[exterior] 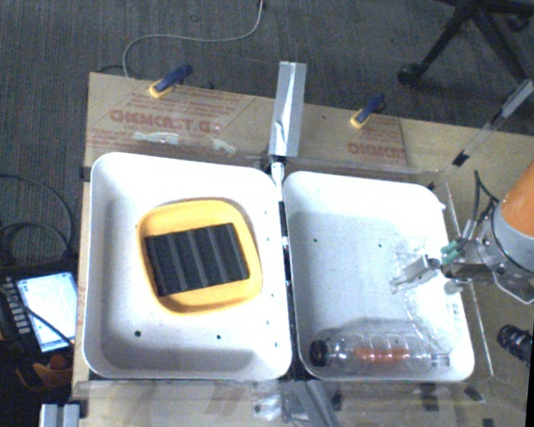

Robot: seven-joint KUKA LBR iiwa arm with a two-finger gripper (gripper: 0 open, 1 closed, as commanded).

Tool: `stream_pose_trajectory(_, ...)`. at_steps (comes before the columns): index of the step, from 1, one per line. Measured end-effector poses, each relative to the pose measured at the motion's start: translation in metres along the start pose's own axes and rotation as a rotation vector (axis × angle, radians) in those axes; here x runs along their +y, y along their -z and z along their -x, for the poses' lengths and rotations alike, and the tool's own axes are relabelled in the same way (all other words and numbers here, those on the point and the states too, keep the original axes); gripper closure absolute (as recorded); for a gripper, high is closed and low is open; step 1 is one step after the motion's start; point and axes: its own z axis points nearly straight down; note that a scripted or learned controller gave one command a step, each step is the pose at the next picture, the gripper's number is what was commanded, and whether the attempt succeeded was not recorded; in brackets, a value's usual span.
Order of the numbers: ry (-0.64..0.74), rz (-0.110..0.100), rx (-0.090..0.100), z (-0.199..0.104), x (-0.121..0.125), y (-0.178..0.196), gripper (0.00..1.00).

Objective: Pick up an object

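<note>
- My end effector (421,270) reached in from the right over the right bin (362,203), low above its right half, with my orange band (532,191) showing at the edge of the view
- I could not tell whether my end effector was open or closed, as its tip blurred against the white floor of the bin
- A clear plastic bottle (380,352) with a dark cap lay on its side along the near wall of the right bin, below my end effector and apart from it
- A yellow tray with a black ribbed insert (202,254) lay flat in the middle of the left bin (119,194), well apart from me
- Both bins sat side by side, touching, on the brown surface (192,116), with two yellow and blue clamps (170,79) at its far edge
</note>
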Motion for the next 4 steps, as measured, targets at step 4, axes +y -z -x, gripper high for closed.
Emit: stream_pose_trajectory(4, -0.036, 0.012, -0.002, -0.019, 0.116, -0.154, 0.0)
